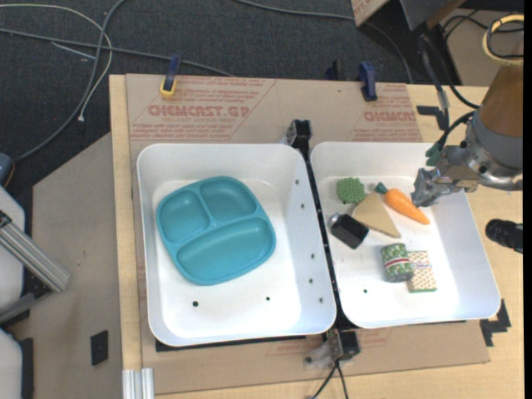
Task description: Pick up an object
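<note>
The right bin holds several small toys. An orange carrot lies near its far side, beside a tan cheese wedge. A green bumpy piece sits further left, and a black block lies by the bin's left wall. A green and white can and a patterned box rest nearer the front. My gripper hangs low over the bin, right at the carrot's far right end. Whether it touches the carrot is unclear.
The left bin holds a blue divided plate. A black divider clamp sits between the bins at the back. Two blue clamps pin the cardboard base. Cables run across the dark floor beyond.
</note>
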Controlling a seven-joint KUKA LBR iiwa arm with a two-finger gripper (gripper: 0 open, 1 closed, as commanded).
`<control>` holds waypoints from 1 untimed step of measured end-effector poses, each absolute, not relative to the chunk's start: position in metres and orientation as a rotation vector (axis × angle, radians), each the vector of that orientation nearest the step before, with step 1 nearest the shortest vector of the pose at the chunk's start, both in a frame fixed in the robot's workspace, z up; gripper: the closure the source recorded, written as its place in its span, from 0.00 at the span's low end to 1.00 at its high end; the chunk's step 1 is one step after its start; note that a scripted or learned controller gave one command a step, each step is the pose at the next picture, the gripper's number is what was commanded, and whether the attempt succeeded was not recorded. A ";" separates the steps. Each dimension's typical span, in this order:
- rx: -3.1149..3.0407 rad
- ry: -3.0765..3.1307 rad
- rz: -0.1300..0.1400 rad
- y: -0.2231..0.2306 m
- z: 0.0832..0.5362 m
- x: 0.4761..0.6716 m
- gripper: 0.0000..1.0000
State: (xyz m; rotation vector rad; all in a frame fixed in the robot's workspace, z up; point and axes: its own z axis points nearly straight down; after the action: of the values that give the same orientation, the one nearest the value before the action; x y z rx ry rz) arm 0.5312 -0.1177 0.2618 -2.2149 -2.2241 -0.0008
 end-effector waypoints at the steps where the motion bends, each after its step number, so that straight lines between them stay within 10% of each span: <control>1: -2.219 -2.221 0.001 -0.066 0.248 0.535 1.00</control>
State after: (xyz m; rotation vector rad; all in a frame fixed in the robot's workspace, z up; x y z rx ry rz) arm 0.5353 -0.0655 0.2476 -2.2192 -2.2209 0.0008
